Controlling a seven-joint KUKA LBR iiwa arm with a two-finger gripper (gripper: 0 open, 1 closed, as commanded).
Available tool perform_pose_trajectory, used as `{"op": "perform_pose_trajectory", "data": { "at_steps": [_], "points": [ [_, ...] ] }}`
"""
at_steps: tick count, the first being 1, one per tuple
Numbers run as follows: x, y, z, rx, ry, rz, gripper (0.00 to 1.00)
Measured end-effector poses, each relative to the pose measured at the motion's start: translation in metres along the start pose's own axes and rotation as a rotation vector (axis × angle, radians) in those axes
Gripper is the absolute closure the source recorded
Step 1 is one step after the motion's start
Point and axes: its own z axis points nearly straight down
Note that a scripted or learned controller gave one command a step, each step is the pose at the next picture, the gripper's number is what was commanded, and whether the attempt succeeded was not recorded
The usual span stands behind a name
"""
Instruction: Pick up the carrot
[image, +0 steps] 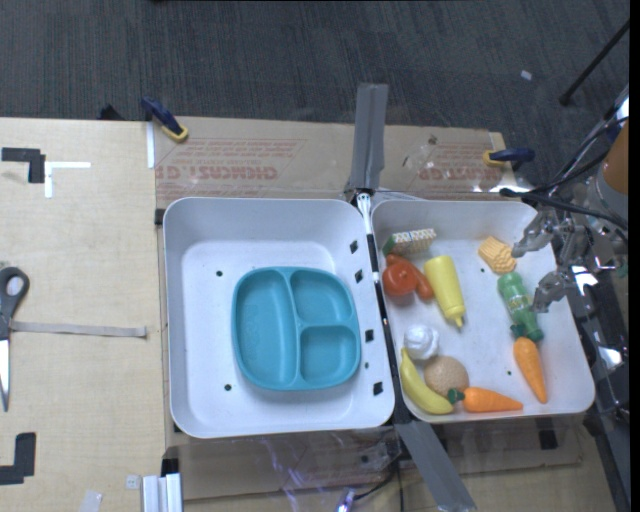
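We see the metal two-finger end effector (552, 262) with fingers spread, gripping nothing, at the right bin's (470, 209) right wall. One orange plastic carrot (529, 365) lies near that wall; another carrot (489, 400) rests along the front edge beside a yellow banana (420, 385).

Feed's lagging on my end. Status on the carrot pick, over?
Gripper over right bin's far right side, jaws apart, holding nothing. Two carrots: one just below the gripper, one at the near wall. Green bottle beside the jaws.
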Motion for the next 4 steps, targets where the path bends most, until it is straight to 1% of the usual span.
{"op": "perform_pose_trajectory", "data": {
  "at_steps": [1,2,3,4],
  "points": [
    [-0.049,-0.011,0.099,0.001,-0.005,0.018,0.0],
    [0.004,-0.012,0.108,0.0,-0.001,-0.411,0.0],
    [0.089,-0.012,0.109,0.0,0.0,-0.485,0.0],
    [0.086,-0.011,0.099,0.003,-0.006,-0.491,1.0]
  ]
}}
